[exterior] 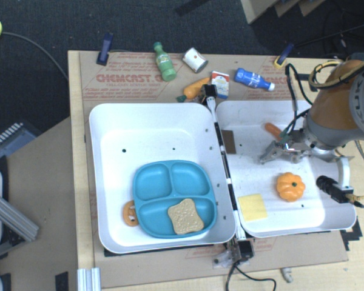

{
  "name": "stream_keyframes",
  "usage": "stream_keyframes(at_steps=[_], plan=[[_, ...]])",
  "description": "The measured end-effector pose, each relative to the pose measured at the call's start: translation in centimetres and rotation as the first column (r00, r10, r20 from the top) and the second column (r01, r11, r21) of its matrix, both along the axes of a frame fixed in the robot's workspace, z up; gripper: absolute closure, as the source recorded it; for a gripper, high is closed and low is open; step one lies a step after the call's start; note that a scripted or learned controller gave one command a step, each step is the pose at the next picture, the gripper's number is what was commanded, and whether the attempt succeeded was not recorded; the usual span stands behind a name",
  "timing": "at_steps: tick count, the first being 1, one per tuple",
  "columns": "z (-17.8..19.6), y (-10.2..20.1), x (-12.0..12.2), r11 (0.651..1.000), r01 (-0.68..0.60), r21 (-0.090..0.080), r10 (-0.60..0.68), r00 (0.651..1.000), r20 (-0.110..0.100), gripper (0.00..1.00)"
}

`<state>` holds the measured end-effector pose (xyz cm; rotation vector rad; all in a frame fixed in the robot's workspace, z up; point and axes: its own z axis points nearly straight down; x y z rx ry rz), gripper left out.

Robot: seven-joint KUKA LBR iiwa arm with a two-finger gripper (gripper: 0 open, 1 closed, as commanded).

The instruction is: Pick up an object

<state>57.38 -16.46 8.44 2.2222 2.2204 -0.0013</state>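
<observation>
My gripper hangs low over the middle of the right bin, open with nothing between its fingers. An orange toy pumpkin sits on the bin floor just in front of it, apart from it. A small orange-red carrot-like piece lies just behind the gripper. A yellow square slice rests at the bin's front left. A dark brown flat piece lies against the bin's left wall.
The left bin holds a blue divided plate with a toast slice and a pretzel beside it. Behind the bins lie a green bottle, a white can, a blue bottle and a small carton.
</observation>
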Motion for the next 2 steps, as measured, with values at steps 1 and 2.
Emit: stream_keyframes(at_steps=[1, 2], plan=[[-0.04, 0.49, -8.39, 1.0, 0.0, 0.001, 0.0, 1.0, -0.001, 0.0], [0.95, 0.5, -8.35, 1.0, 0.001, 0.0, -0.001, 1.0, 0.001, 1.0]])
